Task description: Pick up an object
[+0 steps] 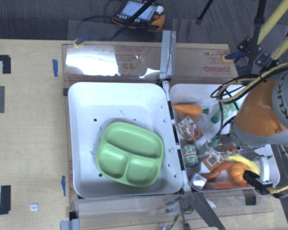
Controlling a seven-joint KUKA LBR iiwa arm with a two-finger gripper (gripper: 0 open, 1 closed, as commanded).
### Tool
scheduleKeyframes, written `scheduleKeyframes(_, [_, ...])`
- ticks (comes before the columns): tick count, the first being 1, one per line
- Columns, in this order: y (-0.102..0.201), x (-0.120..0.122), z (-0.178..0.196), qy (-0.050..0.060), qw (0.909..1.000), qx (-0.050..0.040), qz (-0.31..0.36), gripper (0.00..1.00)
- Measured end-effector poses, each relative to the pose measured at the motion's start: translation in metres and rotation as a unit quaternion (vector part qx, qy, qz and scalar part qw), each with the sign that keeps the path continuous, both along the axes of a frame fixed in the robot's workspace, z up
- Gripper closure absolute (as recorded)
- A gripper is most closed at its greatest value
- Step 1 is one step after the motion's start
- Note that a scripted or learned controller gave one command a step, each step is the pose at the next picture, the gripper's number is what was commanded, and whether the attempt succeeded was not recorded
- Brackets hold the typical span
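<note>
The right bin holds a jumble of small items. An orange carrot lies at the back, with a brown snack packet and a green-labelled can in front of it. An orange and white packet, a yellow banana and an orange fruit lie near the front. My gripper reaches down into this bin from the right, just above the orange and white packet. The wrist and cables hide its tip.
A green divided plate lies in the left bin. A green and white bottle sits at the back of the right bin, beside the arm. A silver item rests in the front corner. A clear panel stands behind the bins.
</note>
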State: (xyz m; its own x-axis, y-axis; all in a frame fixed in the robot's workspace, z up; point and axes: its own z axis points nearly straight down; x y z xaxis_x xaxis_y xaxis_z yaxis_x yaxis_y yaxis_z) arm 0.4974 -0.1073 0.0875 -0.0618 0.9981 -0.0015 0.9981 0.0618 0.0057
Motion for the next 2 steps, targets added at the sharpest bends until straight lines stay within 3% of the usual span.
scheduleKeyframes(1, [0.0,0.006,0.013,-0.008,1.0,-0.0014,0.0,1.0])
scheduleKeyframes(2, [0.0,0.007,0.023,-0.011,0.9999,-0.0022,-0.001,1.0])
